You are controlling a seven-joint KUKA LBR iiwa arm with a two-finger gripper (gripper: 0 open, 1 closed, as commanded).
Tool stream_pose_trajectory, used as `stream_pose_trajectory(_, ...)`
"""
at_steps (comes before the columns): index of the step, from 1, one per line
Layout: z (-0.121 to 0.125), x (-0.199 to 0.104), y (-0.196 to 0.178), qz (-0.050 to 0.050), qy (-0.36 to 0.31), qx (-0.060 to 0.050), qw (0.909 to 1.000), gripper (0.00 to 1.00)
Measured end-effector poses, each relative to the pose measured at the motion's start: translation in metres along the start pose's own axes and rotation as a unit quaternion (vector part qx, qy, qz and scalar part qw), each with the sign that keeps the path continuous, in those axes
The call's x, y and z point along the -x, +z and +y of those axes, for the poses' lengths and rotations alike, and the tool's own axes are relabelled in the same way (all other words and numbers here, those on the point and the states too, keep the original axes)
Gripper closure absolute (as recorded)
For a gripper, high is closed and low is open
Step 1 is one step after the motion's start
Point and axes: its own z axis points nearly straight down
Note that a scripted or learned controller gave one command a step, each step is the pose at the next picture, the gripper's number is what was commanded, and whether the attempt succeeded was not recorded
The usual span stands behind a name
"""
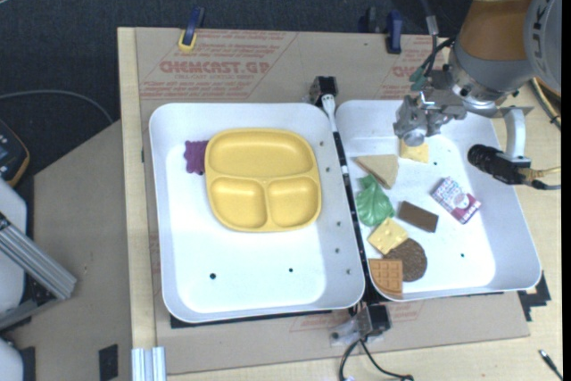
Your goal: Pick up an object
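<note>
You've got the end effector (412, 131) hanging low over the back of the right bin (508, 236), right above a yellow cheese piece (415, 153). Can't tell from here if it's apart or together. Other stuff in that bin: tan wedge (378, 168), green leaf (373, 202), brown bar (417, 216), pink packet (455, 198). The left bin (178, 263) holds a yellow tray (263, 178).

2 white bins (169, 219). 1 yellow divided plate (263, 178). 1 purple piece (194, 155). 3 cheese-like pieces (387, 236). 1 green leaf (373, 202). 1 brown bar (417, 216). 1 dark round patty (411, 258). 1 waffle (385, 275). 1 pink packet (455, 199).
</note>
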Motion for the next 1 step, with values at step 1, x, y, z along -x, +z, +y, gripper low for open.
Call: stream_pose_trajectory(1,0.0142,0.0040,0.0004,-0.001,0.000,0.004,1.0000,1.00)
